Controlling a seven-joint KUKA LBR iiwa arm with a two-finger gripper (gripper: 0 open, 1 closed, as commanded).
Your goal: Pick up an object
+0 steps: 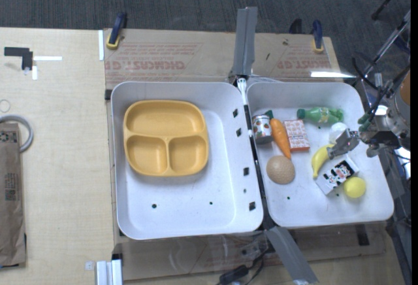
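Nearest, in right bin (379, 212): yellow ball (354, 187), touching black-and-white card (336, 174). Beside those, tan egg (280, 170). Just behind card, banana (319, 159): small, yellow, curved, likely target. Gripper (344, 144) reached in from right, poised just beside banana; finger state impossible to tell. Farther back: carrot (281, 137), red box (297, 135), can (262, 128), green bottle (319, 114). Yellow tray (166, 138) in left bin (183, 218).

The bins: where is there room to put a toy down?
Left bin: bare floor below and right of the yellow tray. Right bin: a bare strip below the egg. Around the banana and gripper it is crowded.
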